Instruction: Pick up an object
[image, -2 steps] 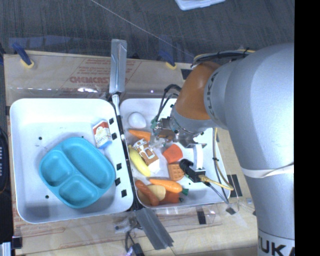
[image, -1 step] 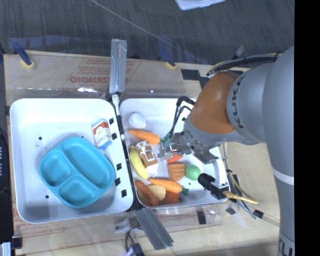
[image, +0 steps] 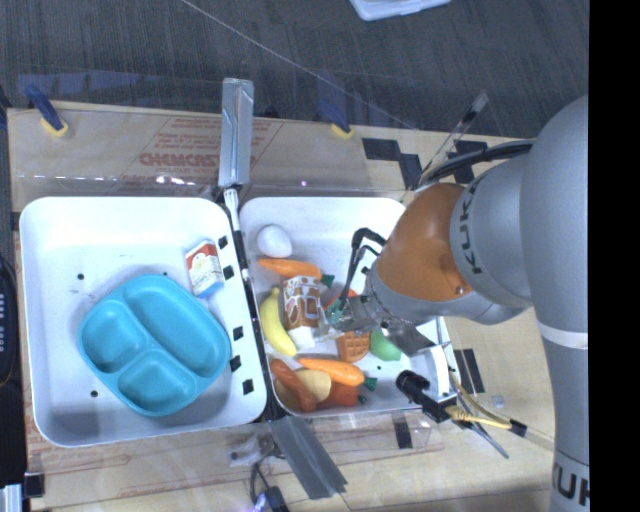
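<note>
My gripper (image: 346, 316) hangs low in the right bin (image: 320, 215), under the orange band of the arm, which covers the bin's right half. It sits amid a pile of toy food: a brown and white can (image: 302, 303) just to its left, a waffle-like brown piece (image: 352, 347) just below it, and a green piece (image: 385, 348) to the lower right. A banana (image: 275, 325) lies left of the can. One carrot (image: 290, 268) lies above the can, another carrot (image: 333, 371) below. A white egg (image: 274, 241) rests at the back left.
The left bin (image: 60, 230) holds a blue divided tray (image: 152, 343) and a small red and white carton (image: 203, 268) by the divider. A pale potato-like piece (image: 314, 384) and red pieces (image: 285, 378) crowd the right bin's front left corner.
</note>
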